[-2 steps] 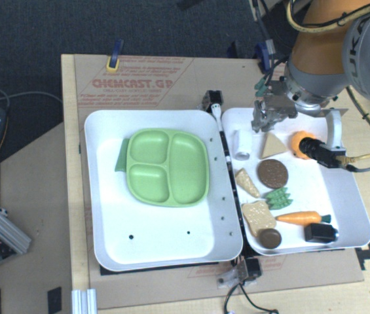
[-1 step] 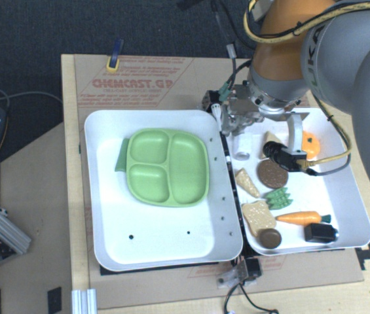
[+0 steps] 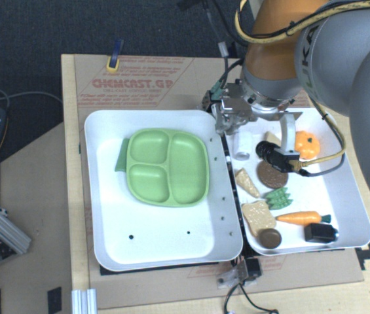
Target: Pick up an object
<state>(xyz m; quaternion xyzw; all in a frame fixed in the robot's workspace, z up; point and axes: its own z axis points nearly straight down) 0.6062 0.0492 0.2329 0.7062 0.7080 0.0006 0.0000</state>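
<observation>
The gripper (image 3: 237,128) hangs over the right bin's (image 3: 351,195) far left corner; I cannot tell its state. Nearer in that bin lie a carrot (image 3: 297,218), bread (image 3: 257,216) and a cookie (image 3: 273,174).

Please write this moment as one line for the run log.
arm: over right bin | gripper: near its left wall | held: nothing seen | green plate: left bin

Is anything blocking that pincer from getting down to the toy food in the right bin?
Nothing visible does. The pincer hangs at the right bin's left edge, with the food, such as the carrot, lying uncovered beside it.
</observation>
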